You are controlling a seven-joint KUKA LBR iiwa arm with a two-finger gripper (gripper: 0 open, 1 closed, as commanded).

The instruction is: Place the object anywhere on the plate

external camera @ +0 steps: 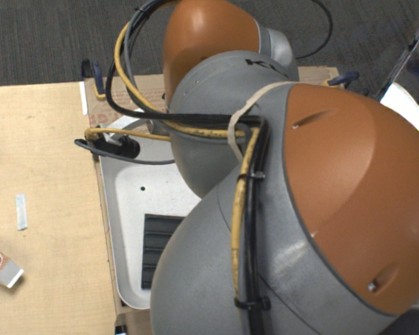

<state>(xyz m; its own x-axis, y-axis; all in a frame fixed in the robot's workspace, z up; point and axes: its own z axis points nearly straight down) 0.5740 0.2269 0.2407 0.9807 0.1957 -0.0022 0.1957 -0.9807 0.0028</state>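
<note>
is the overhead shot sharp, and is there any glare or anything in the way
Camera view: the arm sits close to the lens and hides most of the bin; soft highlights on its orange shells, no harsh glare. The wood bench is evenly lit and fairly sharp, and the arm throws shadow into the bin. A bright white patch sits at the right edge.

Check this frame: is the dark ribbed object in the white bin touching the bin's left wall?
Apart. The camera view shows a strip of bare white floor between the dark ribbed object and the white bin's left wall; the arm covers its right side.
</note>
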